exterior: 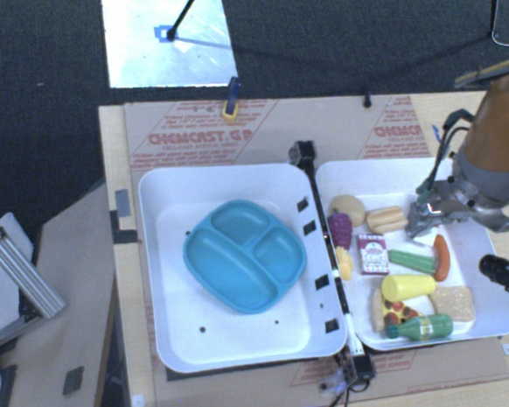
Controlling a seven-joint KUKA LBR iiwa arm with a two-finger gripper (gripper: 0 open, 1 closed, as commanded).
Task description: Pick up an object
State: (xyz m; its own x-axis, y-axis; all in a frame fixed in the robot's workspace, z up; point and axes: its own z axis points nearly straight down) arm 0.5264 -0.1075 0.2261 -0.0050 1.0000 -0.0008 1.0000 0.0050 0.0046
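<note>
We cannot tell how the jaws of the gripper (424, 216) stand; the end of it is a small bright blur above the right bin (491, 250), and nothing shows in it. It hangs over the bin's upper middle, just beside the bun (385, 219) and just above the carrot (441, 257).

The task names no one thing, so we judge the nearest pieces likeliest. All look like light, hollow plastic play food: stiff, smooth, a bit slippery, not fragile. The bun is rounded and may roll out of a pinch; we would take it across its short width. The carrot and the green stick (411, 260) beside it are slim and best pinched across the middle.

Further out lie a purple piece (340, 231), a tan round piece (347, 207), a small red-and-white box (372, 254), a yellow piece (407, 286), a tan slab (453, 302) and a green bottle (425, 326). The box has flat sides, an easy hold, but its print is too small to read.

The left bin (168, 275) holds a blue tray (244, 255). The board (318, 119) under both bins reads "CHEMCAST GP" in red, repeated.
</note>
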